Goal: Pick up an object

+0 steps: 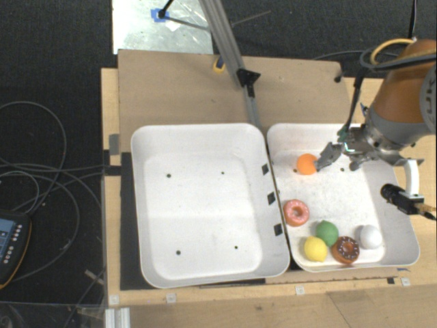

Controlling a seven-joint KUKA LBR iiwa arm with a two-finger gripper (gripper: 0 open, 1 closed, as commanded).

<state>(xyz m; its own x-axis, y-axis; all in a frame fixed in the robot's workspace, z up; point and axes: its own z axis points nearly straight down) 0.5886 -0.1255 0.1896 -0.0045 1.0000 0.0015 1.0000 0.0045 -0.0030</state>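
Observation:
The right bin (399, 214) holds several small items. An orange ball (306, 164) lies near its back left. A pink donut (295, 212) sits further forward. At the front are a green ball (327, 231), a yellow lemon (315, 249), a chocolate donut (345, 249) and a white ball (370, 237). My gripper (343, 160) hangs low over the back of this bin, just right of the orange ball. It is open with nothing between its fingers, and its left finger (329, 156) is close beside the ball.
The left bin (147, 203) lies beside the right one, with black clips along the shared edge. A grey slanted pole (225, 33) reaches over the bench's back. Cables and a handheld pendant (10, 241) lie on the floor at left.

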